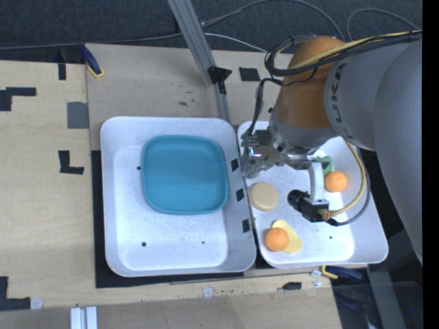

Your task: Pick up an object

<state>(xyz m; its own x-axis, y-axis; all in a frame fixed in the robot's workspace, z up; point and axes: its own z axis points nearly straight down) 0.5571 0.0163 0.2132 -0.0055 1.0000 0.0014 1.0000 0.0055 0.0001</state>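
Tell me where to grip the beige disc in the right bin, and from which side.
Grip the beige disc across its round edge, coming straight down. It seems to lie flat, with bare bin floor left and below it. The gripper already sits just above; the orange ball is a little way off.

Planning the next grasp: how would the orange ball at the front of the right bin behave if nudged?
The orange ball looks round and smooth, so it would probably roll. It touches a yellow piece, which may block it rightward.
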